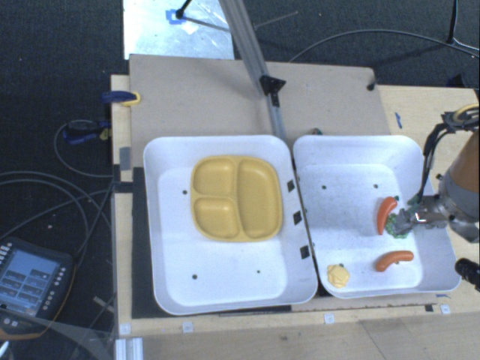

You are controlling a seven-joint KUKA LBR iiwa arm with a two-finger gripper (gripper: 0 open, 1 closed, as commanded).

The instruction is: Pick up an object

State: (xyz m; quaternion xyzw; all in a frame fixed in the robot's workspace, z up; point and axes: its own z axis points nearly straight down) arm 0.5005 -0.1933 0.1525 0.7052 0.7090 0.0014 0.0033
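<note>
A: Three small things lie in the right bin (pixel 352 156): an upright orange sausage (pixel 385 213), a second orange sausage (pixel 394 260) lying flat near the front wall, and a little yellow lump (pixel 338 275) in the front left corner.

B: And the gripper (pixel 405 221)?

A: Low in that same bin, reaching in from the right edge, tip right beside the upright sausage. There's something dark green (pixel 398 228) bunched at the tip too, and I can't make out what it is.

B: Holding anything?

A: Can't tell. The tip is a blur of metal and green; whether it's parted or pinched is not readable, and nothing sits plainly in its grasp.

B: So which step are we at?

A: I'd call it the grasp attempt itself: the arm (pixel 459 182) is down at object height, touching or all but touching the upright sausage. No lift to be seen.

B: The left bin (pixel 225 291)?

A: It has the yellow divided plate (pixel 237 198), well apart from the action.

B: What does the next move want?

A: My read: a firm closure around that sausage or the green thing, then a straight rise clear of the bin wall. The sausage looks smooth and rounded, so an off-centre pinch could squirt it sideways. If the grip misses, the flat sausage near the front is the nearest fallback.
</note>
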